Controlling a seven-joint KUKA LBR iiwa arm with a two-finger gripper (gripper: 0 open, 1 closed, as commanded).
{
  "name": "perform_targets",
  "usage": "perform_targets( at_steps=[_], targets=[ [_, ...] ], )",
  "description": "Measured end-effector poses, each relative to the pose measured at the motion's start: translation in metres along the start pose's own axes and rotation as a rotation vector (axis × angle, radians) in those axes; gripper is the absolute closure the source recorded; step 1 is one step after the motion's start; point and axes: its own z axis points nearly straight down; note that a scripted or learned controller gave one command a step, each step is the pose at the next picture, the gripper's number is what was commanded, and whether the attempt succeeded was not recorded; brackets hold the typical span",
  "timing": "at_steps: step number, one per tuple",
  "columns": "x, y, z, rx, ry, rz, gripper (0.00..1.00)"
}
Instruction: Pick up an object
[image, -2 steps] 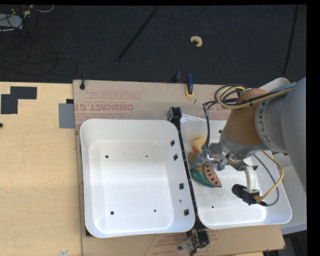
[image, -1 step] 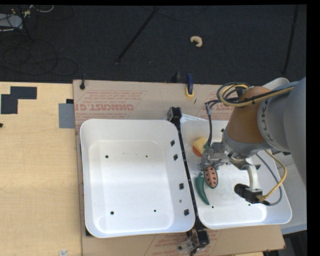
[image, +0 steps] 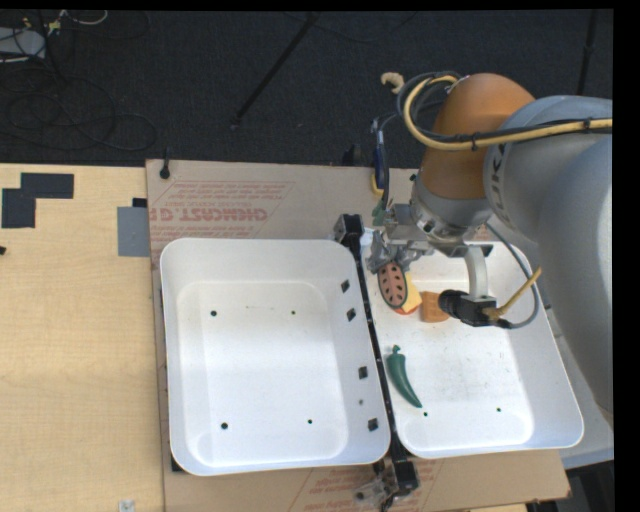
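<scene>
Pepper (image: 404, 377) lies on the floor of the right bin (image: 520, 420), close to that bin's left wall and just beside the clips that join the two bins. It is dark green, slim and slightly curved, with a stubby stem at one end and a tapering tip at the other. Its long axis runs on a diagonal: the stem end sits toward the far side of the bin, the tip points toward the near side and a little to the right. Nothing touches it.

Farther back in the same bin sit two other things. A reddish oval piece (image: 394, 286) with dark specks and a yellow edge, like a fruit slice, lies near the bin's far left corner. Just to its right is a small orange chunk (image: 433, 309).

Gripper (image: 392, 262) hangs over that far corner, directly above the reddish slice and well apart from the pepper. The arm's wrist covers it from this angle, so I cannot tell how its jaws stand, nor whether they touch the slice.

Left bin (image: 190, 300) stands beside the right one, their walls touching.
</scene>
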Motion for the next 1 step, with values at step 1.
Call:
perform_targets(
  at_steps=[1],
  targets=[
    [0.0737, 0.0035, -0.0655, 0.006, 0.001, 0.001, 1.0]
  ],
)
